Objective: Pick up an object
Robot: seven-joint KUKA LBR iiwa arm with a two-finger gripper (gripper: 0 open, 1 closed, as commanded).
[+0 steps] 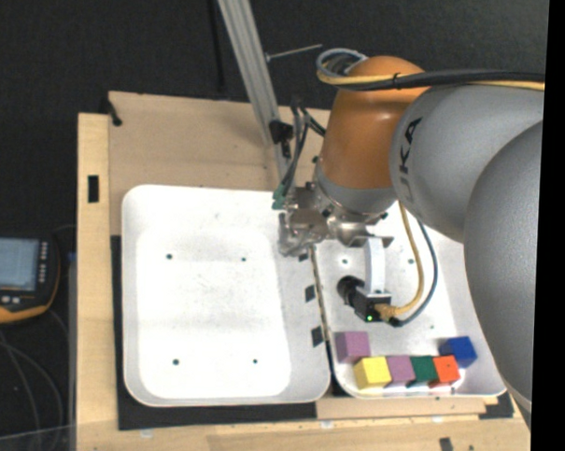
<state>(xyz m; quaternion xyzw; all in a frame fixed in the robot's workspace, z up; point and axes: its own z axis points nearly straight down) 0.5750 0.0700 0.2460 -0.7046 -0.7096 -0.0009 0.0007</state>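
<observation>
At the far left, a small hand-held box with a screen (14,272) lies off the bench, and the picture's edge cuts part of it off. Next comes the wooden bench (92,258). On it sits the left bin (138,223), white, with a few tiny dark dots on its floor. A thin metal bar (245,55) slants down from the top toward the far right corner of this bin.

The gripper (297,232) hangs over the line where the two bins meet, near their far edges. It is small and dark, and parts of the robot sit all around it. I cannot tell if it is spread apart or closed together, and I can see nothing held in it.

Above the gripper is the orange band (366,121), then the big grey arm (476,172). The arm hides most of the right bin (415,392), so its far edge and right edge are hard to see.

The blocks lie along the near edge of the right bin. The purple block (353,344) sits a little behind the others, and it is the one closest to the gripper. In front of it is a row, side by side: the yellow block (372,371), the pale purple block (401,368), the green block (423,369) and the orange block (445,369). The blue block (460,349) sits just behind the orange one, and the arm hides part of it.

All the blocks rest on the bin floor, well apart from the gripper, closer to the near edge than it is.
</observation>
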